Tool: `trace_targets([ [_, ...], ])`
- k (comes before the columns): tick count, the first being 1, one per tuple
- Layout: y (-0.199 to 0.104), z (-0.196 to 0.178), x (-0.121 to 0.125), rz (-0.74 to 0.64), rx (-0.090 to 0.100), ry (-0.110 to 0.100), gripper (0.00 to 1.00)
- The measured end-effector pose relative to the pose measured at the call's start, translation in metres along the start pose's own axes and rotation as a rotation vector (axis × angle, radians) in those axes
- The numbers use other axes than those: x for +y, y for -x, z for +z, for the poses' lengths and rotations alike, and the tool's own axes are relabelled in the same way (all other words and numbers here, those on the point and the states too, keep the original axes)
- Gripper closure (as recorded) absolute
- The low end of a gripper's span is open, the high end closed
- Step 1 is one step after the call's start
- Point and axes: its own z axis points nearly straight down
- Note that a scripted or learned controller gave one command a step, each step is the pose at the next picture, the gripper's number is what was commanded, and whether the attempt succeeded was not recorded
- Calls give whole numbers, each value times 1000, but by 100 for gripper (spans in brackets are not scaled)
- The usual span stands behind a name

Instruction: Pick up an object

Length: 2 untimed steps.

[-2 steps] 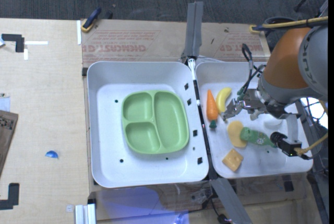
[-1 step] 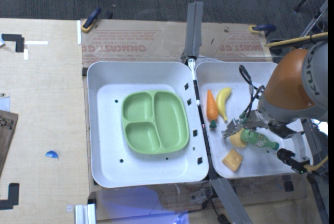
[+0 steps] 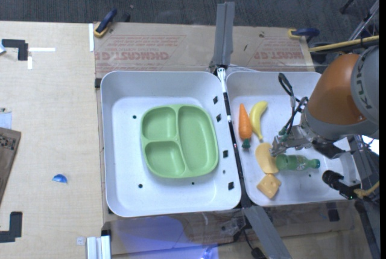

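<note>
Pale wood bench (image 3: 48,131) carries two white bins side by side. Left bin (image 3: 120,149) holds a green divided plate (image 3: 180,141) near its middle. Right bin (image 3: 313,191) holds the loose things — a carrot (image 3: 244,122) and a banana (image 3: 259,117) along its left edge, a yellow pear-shaped piece (image 3: 266,158) below them, an orange-yellow chunk (image 3: 269,186) near the front edge, and a green bottle (image 3: 294,162) lying on its side. The gripper (image 3: 283,142) hangs low just above the bottle's left end; whether it is parted or closed — I cannot tell.
</note>
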Motion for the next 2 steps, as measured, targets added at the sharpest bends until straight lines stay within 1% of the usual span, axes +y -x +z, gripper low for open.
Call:
trace_targets([
  [1, -17, -131, 17, 56, -2, 2, 100],
  [2, -17, -131, 17, 56, -2, 2, 0],
])
